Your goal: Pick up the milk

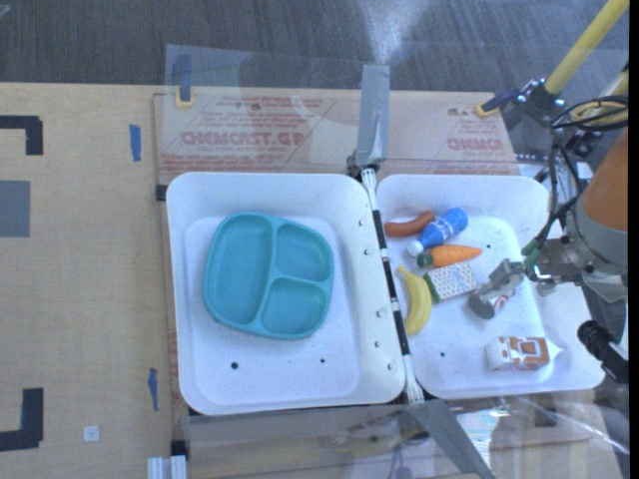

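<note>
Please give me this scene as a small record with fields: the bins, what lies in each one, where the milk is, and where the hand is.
left bin: holds a teal divided plate
right bin: holds a sausage, blue bottle, carrot, banana, patterned flat item and milk carton
milk carton: lying near the front right corner of the right bin, apart from the other items
hand: over the right bin, between the food cluster and the milk carton, not on the carton
task state: milk not yet picked up
</note>
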`<state>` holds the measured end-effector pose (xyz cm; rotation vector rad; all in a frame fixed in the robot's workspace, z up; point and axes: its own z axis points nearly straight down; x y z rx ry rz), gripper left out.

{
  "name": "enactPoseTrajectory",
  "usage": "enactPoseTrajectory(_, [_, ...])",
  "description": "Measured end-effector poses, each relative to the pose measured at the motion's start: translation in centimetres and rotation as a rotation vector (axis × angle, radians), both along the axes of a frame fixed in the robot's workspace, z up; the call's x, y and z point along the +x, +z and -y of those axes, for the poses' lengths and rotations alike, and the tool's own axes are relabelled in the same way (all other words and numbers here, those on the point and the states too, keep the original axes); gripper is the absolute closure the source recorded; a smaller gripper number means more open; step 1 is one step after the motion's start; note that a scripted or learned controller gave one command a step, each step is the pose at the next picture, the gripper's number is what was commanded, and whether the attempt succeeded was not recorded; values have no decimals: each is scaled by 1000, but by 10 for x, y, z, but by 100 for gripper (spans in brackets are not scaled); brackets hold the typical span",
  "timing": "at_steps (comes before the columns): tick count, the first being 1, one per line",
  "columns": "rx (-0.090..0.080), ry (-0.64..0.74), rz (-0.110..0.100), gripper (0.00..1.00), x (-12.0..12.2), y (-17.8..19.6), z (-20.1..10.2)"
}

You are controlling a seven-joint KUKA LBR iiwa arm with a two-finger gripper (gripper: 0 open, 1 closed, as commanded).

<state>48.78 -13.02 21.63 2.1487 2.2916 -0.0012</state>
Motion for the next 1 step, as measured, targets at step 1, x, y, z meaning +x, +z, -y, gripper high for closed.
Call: enactPoseTrajectory(1, [-2, -28, 7, 0, -7, -129, 51])
